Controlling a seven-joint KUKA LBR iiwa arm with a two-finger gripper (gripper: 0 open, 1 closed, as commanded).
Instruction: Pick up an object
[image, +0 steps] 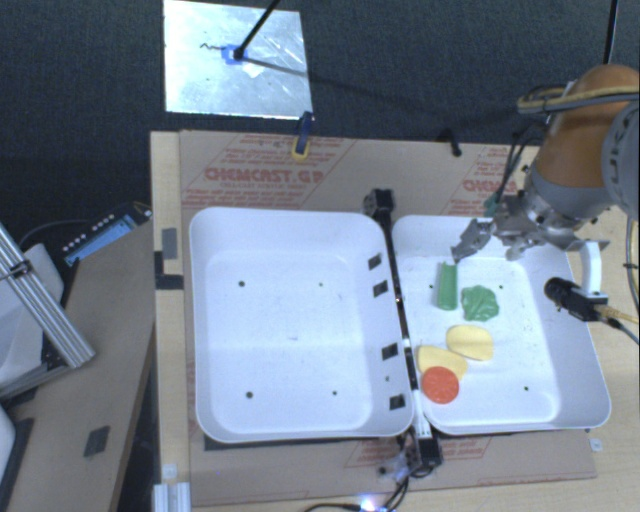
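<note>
We've got a green stick (446, 286) lying near the right bin's (570, 370) back-left corner, a green leafy piece (480, 302) just beside it, two yellow bits and a red disc (441, 385) toward the front-left corner. Gripper (497, 243) hangs above, fingers apart, holding nothing.

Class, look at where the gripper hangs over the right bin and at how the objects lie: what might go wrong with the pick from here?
1. The green block, green leafy piece and yellow pieces lie close together, so the gripper may nudge a neighbour.
2. The red disc and yellow pieces look flat; fingers may slide off.
</note>
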